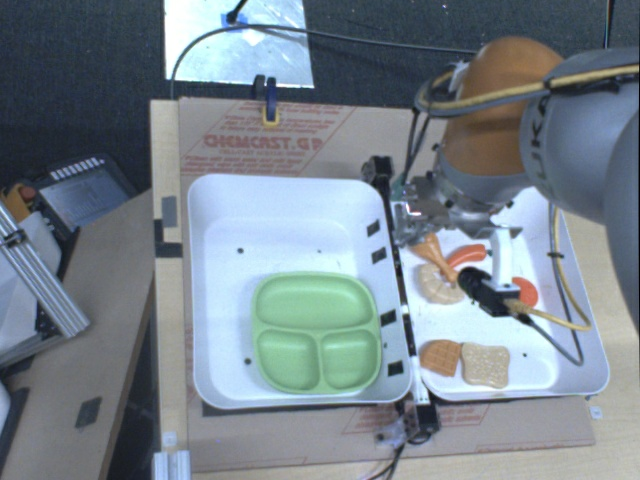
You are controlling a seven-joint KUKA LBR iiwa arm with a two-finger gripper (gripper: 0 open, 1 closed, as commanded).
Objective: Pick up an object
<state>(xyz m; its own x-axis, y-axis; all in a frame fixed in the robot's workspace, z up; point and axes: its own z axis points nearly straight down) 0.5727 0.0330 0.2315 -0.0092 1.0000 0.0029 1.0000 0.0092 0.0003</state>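
Gripper [418,230] is seen low in the right bin [552,363], just beside what seems an orange carrot piece [432,251]; whether it is closed cannot be told.

The left bin [215,268] and right bin [540,370] are smooth white plastic with a soft sheen. The green tray [315,330] looks like matt plastic. Under them is brown cardboard [300,133], dull, with red print. Up top, a crinkled foil sheet [240,28] glints. The arm [590,138] wears a smooth grey casing, and its orange band [500,83] is glossy. The toast slice [485,365] looks rough and grainy.
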